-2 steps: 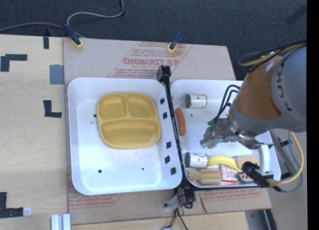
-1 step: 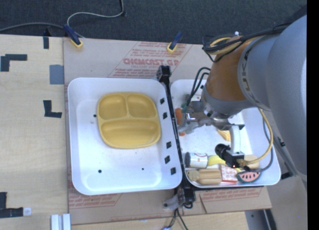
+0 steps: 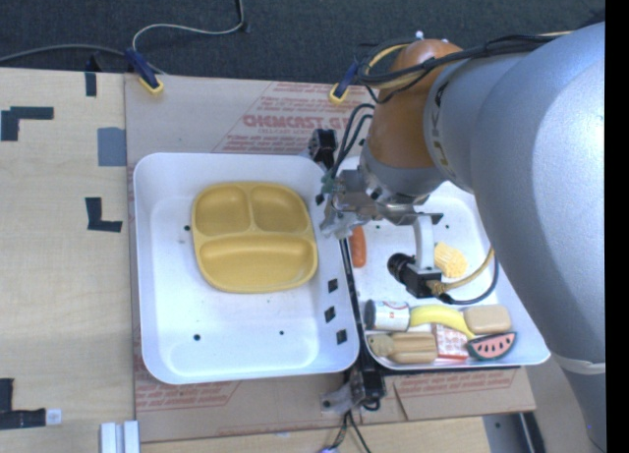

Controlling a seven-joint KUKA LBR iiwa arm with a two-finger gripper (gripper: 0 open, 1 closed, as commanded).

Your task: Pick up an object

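My gripper [image 3: 346, 213] hangs low over the left edge of the right bin [image 3: 462, 207], close to the wall shared with the left bin. A small orange carrot-like piece [image 3: 359, 248] lies just below the gripper in the view, apart from it. Further along the right bin sit a yellow corn piece [image 3: 451, 261], a banana [image 3: 442, 317], a white can [image 3: 391, 317], a tan bread slice [image 3: 488, 319], a watermelon slice [image 3: 490, 346] and a tan bun [image 3: 413, 347]. The arm's wrist covers the top of the right bin.
The left bin [image 3: 167, 333] holds a yellow divided plate [image 3: 254, 237] in its upper half. The large grey arm fills the right side of the view. Cardboard lies under both bins, and cables run along the top.
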